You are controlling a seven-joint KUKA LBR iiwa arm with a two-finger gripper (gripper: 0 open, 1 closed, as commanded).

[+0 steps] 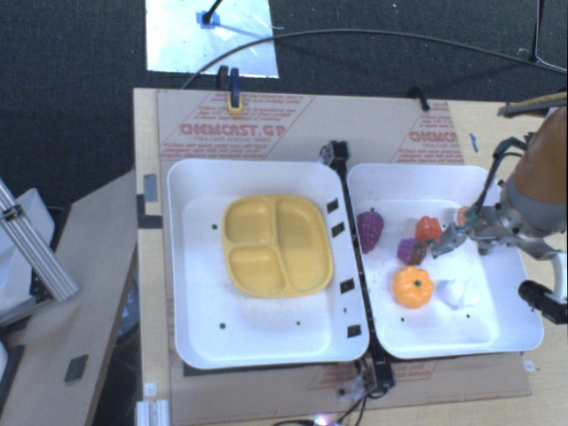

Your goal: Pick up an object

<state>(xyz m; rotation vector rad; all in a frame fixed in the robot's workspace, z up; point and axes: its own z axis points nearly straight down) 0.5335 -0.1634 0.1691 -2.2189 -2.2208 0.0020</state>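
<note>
White plastic makes up 2 shallow bins set side by side on a bench covered with a brown printed sheet [266, 131]. The left bin [191, 264] holds a yellow divided plate [275, 244] with 3 compartments, lying flat near the bin's middle and turned slightly askew to the bin's walls.

The right bin [506, 327] holds the small toys. A purple bunch of grapes [369, 229] lies close to the dividing wall, its long axis running from the far side toward the near side, narrowing at the near end. An orange pumpkin [414, 287] sits nearer the front, round and ribbed, with a small green stem on top. Between them and toward the arm are a small red-orange piece [428, 228] and, just beside it, a dull purple piece [411, 252]; their exact shapes are too small to tell. A pale white object [456, 293] rests right of the pumpkin, hard to make out against the bin floor.

The gripper [446, 242] reaches in from the right and sits low over the bin, its tip just beside the red-orange and purple pieces. Whether it is released or clenched cannot be told, and nothing is visibly held.
</note>
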